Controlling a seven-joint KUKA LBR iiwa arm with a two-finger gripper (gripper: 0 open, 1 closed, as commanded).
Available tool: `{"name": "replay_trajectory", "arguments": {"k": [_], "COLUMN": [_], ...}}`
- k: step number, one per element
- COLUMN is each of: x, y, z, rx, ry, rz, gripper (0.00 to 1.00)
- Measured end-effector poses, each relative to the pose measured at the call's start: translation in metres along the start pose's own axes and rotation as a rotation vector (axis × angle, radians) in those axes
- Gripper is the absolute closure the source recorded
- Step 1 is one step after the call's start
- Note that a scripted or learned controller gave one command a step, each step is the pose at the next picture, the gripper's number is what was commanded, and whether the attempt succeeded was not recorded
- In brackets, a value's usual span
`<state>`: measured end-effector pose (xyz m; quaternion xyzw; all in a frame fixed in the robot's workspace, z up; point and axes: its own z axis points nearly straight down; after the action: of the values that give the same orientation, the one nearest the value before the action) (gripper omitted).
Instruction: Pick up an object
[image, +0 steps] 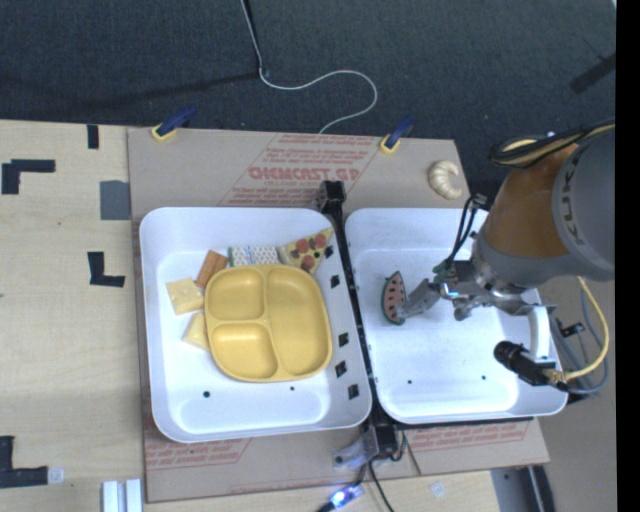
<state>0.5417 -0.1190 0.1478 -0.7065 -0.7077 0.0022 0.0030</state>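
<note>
The grey arm with its orange band reaches in from the right over the right shallow white bin (455, 400). Its two-finger gripper (415, 305) points left, low over the bin floor, and its tip meets a small dark wedge-shaped piece with a reddish, seeded face, like a toy watermelon slice (393, 298). The slice lies in the left part of the right bin, close to the divider between the bins. One finger touches the slice's right edge, but whether the fingers are spread, pressed together or pinching the slice cannot be told from this view.

The left shallow white bin (170, 400) holds a yellow plastic plate with three compartments (268, 322), lying flat near the middle. Just left of the plate sit pale tan, cracker-like squares (185, 296) and an orange-brown piece (211, 267). At the plate's far edge lies a patterned flat item and a colourful pizza-like slice (310, 249), touching the plate's rim.

A small cream-coloured, shell-like object (447, 178) rests on the brown cardboard (290, 165) beyond the right bin.
</note>
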Motion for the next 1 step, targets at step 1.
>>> {"name": "replay_trajectory", "arguments": {"k": [1], "x": [-0.0061], "y": [0.0044], "z": [0.0598], "rx": [-0.001], "ry": [-0.001], "rz": [0.001], "gripper": [0.00]}}
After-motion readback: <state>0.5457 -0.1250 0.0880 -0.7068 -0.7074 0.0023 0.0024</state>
